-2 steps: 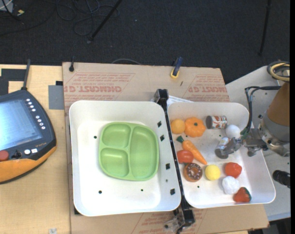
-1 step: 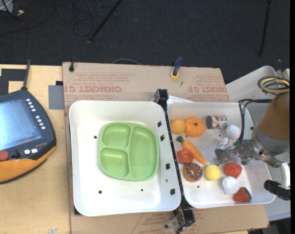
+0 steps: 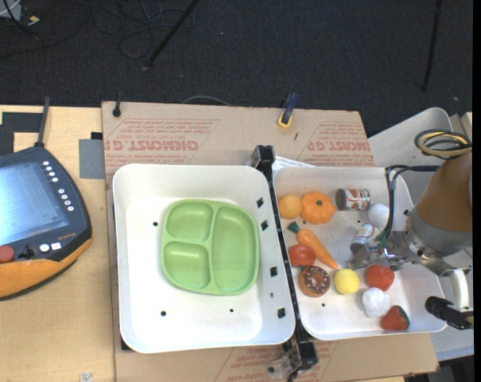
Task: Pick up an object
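The right bin (image 3: 335, 325) holds several toy foods: an orange pumpkin (image 3: 318, 208), an orange ball (image 3: 289, 206), a carrot (image 3: 318, 247), a red tomato (image 3: 301, 255), a chocolate doughnut (image 3: 314, 280), a yellow lemon (image 3: 347, 281), a red tomato (image 3: 379, 276), a white ball (image 3: 374, 301), a strawberry (image 3: 395, 318), a small can (image 3: 352, 200) and a white egg (image 3: 378, 213). My gripper (image 3: 370, 247) hangs low in that bin, above a small silver object (image 3: 364, 233) and between the carrot and the red tomato. The arm's orange band (image 3: 449, 197) sits to its right.
The left bin (image 3: 137, 205) carries a green divided plate (image 3: 211, 247). A teach pendant (image 3: 29, 213) lies on the bench at far left. A yellow-blue clamp (image 3: 287, 111) stands on the cardboard behind the bins. Cables run on the dark floor at the back.
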Controlling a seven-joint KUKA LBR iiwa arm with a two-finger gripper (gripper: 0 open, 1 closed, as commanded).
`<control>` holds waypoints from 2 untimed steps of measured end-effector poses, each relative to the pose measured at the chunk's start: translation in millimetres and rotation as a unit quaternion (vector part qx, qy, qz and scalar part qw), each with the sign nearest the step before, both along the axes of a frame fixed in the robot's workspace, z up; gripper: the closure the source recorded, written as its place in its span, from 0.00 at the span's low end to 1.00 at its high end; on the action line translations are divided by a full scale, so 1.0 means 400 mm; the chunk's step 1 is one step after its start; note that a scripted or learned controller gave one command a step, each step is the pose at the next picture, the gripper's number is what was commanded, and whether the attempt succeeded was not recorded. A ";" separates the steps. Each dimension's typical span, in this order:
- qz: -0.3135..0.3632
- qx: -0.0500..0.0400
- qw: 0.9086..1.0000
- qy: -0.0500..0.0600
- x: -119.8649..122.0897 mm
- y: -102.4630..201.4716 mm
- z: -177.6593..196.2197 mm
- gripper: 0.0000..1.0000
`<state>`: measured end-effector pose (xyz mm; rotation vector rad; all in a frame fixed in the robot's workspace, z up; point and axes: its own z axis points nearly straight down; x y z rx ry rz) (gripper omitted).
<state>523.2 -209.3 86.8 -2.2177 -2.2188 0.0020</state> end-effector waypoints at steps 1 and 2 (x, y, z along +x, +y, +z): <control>-0.002 0.000 1.000 -0.001 0.001 -0.006 0.030 1.00; -0.001 -0.001 1.000 -0.003 0.012 -0.012 0.138 1.00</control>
